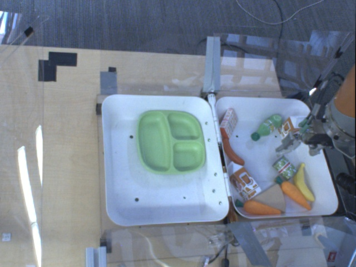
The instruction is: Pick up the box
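Gripper (290, 142) hung over right bin (328, 207); whether it was open or closed could not be told. Box (284, 167) lay just below it, beside banana (303, 183).

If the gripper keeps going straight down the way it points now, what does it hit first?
Probably bare floor of the right bin, between the green bottle and a small green box. The gripper looks offset from both, though depth is unclear.

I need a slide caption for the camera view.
Gripper over the right bin of toy food; green tray in the left bin.
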You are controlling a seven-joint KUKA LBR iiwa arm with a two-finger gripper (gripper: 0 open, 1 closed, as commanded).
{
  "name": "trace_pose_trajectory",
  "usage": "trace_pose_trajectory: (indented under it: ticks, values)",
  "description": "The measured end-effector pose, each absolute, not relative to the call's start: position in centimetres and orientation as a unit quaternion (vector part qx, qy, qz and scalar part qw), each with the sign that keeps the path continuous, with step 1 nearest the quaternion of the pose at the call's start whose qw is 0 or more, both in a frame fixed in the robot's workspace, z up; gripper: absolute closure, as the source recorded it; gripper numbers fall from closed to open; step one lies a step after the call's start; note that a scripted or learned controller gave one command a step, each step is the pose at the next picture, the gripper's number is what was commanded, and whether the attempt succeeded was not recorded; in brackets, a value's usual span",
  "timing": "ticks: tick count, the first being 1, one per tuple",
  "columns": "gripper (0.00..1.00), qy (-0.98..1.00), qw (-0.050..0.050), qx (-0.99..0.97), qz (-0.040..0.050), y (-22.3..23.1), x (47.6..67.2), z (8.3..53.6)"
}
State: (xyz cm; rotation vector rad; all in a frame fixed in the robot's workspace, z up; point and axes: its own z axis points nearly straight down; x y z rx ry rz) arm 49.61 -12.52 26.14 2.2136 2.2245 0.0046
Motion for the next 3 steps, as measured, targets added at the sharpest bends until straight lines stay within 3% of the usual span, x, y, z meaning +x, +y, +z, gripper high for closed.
trace_pose_trajectory:
  ticks: [1,3]
  values:
    - [0.00,0.634,0.003,0.774,0.0029,-10.6,49.3,11.3]
    - [0.00,0.419,0.001,0.908,0.0029,-10.0,63.0,8.7]
